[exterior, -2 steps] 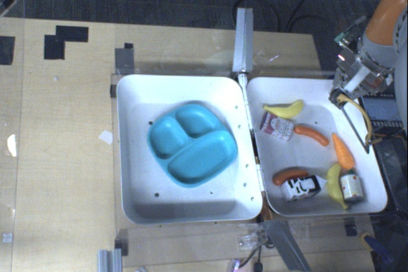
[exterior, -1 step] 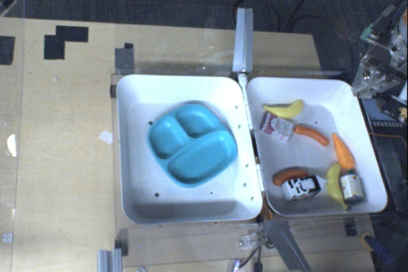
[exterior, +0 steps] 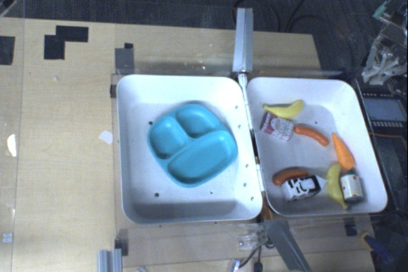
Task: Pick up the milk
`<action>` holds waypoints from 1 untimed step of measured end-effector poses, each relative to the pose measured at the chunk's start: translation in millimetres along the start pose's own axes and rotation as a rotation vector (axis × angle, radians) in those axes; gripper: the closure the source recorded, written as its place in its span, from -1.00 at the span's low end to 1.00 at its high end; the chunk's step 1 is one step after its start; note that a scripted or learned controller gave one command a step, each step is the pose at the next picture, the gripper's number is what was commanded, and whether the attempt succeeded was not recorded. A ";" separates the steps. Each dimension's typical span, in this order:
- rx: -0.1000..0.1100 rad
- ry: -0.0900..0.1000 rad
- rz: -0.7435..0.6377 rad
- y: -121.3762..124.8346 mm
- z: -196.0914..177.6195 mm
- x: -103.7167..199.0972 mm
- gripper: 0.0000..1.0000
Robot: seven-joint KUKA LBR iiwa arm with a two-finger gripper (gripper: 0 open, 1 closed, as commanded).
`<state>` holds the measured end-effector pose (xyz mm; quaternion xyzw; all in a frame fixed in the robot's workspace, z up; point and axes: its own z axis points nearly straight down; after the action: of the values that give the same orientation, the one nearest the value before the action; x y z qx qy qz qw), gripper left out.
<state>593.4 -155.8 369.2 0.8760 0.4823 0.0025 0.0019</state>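
The milk [exterior: 300, 186] is a small carton with black and white patches. It lies on its side near the front edge of the right bin [exterior: 357, 105]. A red-brown sausage [exterior: 288, 174] touches its far side, and a yellow banana [exterior: 334, 184] lies against its right end.
The right bin also holds a silver can [exterior: 351, 188], an orange carrot [exterior: 343, 151], a second sausage [exterior: 312, 134], a pink and white carton [exterior: 277, 127] and another banana [exterior: 285, 109]. A blue divided plate [exterior: 193, 143] lies in the left bin [exterior: 137, 188].
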 end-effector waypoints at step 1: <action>0.004 -0.001 0.049 -36.4 121.5 20.6 1.00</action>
<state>574.4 -119.0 247.5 0.8875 0.4609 0.0014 0.0004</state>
